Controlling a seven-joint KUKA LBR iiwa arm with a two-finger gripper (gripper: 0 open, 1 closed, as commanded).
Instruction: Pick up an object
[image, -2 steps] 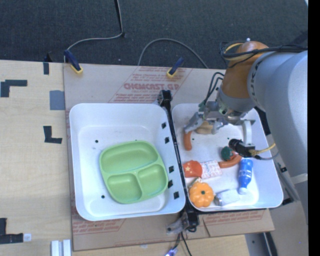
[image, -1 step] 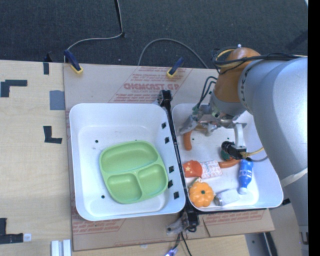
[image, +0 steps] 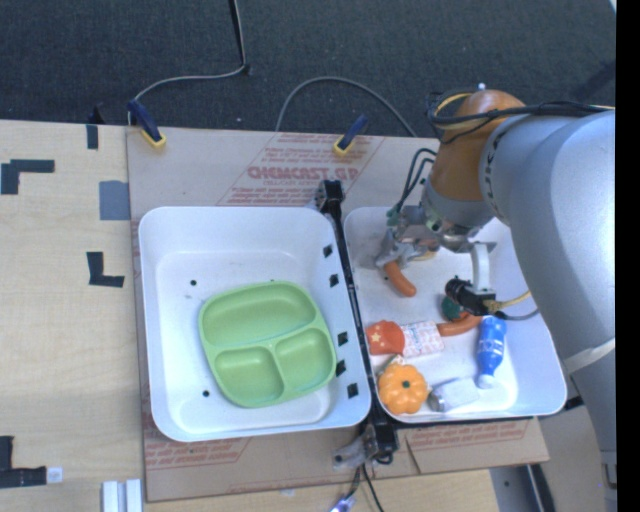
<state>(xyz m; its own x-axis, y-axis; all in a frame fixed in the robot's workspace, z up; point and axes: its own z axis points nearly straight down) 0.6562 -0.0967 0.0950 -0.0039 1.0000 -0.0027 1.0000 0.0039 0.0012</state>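
The pumpkin (image: 402, 389) sits by the right bin's (image: 535, 400) front rim. Beyond it, the gripper (image: 399, 256) grips an orange carrot (image: 401, 280) over open floor.

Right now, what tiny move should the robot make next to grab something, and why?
Probably ease the pincer straight down onto the orange sausage-shaped toy. The pincer hangs right at that toy's upper end in the right bin, and the toy lies apart from the pumpkin and blue bottle, so little should get in the way.

Dark carpet (image: 120, 50) behind wooden bench (image: 60, 330).
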